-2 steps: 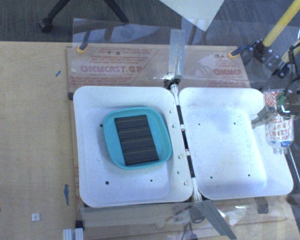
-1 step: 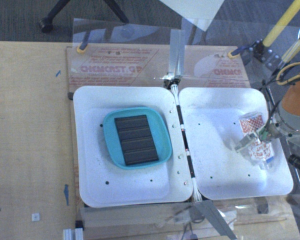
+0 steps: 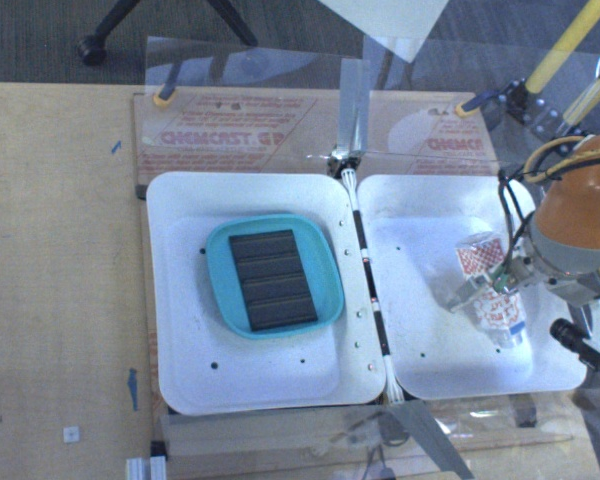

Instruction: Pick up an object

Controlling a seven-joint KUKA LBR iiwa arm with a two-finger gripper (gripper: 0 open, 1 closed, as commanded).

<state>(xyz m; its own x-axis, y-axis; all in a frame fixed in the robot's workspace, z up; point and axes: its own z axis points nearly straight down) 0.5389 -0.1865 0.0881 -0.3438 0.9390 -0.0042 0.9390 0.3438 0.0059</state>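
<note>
I see two white bins side by side on the bench (image 3: pixel 50 268). In the left bin (image 3: pixel 180 368) a teal tray (image 3: pixel 220 288) lies near the middle, turned a little off square to the bin's edges. A dark grey ribbed block (image 3: pixel 272 280) rests flat inside it, four raised bars across its top.

The task's thing is in the right bin (image 3: pixel 420 358), toward that bin's right edge and about midway between its far and near edges. It is a clear wrapper (image 3: pixel 485 283), crinkled and glossy, with red-and-white checked print at its upper end and more red print lower down. It catches the light, so its outline is hard to follow against the white floor. Its lower end looks transparent with a faint bluish tint.

The arm (image 3: pixel 575 218) comes in over the right bin's right edge, orange band uppermost, black cables looping beside it. The gripper (image 3: pixel 480 290) is down at the wrapper, its grey metal tip lying across the middle of the plastic. The fingers are lost among the wrapper's folds and glare, so I can't tell whether the claw is spread or closed, nor whether anything is caught in it.

Beyond the bins' far edges a clear sheet (image 3: pixel 240 133) with red lettering lies flat on the bench.
</note>
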